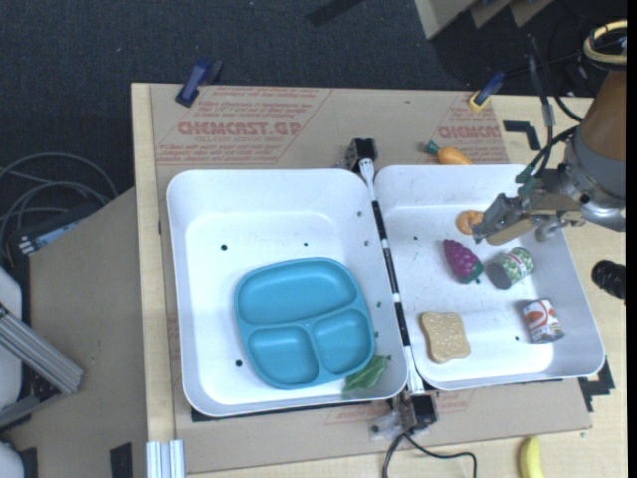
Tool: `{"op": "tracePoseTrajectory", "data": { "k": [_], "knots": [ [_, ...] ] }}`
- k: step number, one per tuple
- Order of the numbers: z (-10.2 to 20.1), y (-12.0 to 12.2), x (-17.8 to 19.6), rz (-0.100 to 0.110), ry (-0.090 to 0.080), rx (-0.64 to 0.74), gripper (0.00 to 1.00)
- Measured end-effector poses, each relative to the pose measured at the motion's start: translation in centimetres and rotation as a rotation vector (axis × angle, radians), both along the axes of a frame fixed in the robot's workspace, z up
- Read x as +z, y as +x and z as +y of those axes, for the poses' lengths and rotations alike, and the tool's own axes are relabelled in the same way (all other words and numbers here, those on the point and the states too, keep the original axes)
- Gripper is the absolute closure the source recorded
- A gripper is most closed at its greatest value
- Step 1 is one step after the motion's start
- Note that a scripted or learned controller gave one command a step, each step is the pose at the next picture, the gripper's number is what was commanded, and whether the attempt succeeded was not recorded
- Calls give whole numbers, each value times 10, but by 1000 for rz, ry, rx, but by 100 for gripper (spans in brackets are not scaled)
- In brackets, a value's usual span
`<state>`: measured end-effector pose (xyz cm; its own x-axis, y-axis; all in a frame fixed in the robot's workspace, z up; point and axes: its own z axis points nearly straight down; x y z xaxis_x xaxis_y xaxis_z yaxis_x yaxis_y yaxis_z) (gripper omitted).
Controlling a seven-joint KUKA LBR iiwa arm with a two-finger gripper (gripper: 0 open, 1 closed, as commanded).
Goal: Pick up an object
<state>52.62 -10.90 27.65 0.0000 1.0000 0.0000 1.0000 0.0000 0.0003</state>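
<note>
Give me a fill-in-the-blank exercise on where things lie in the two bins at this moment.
1. The blue three-compartment plastic plate lies in the ___ white bin.
2. The slice of toast lies in the ___ white bin.
3. The purple bunch of grapes lies directly ___ the toast in the picture.
4. The gripper hangs over the ___ bin.

Missing words: left; right; above; right

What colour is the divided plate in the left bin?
The divided plate is light blue, with three compartments, seen clearly in the camera view.
</note>
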Motion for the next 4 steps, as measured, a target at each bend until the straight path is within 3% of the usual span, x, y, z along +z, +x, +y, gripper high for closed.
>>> {"op": "tracePoseTrajectory", "data": {
  "k": [1, 2, 3, 4],
  "knots": [
    [-32, 34, -86, 4, 0, -1, 0],
    [-20, 42, -192, 0, 0, 0, 0],
    [-20, 43, -181, -3, 0, -1, 100],
    [83, 34, -91, -2, 2, 3, 100]
  ]
}}
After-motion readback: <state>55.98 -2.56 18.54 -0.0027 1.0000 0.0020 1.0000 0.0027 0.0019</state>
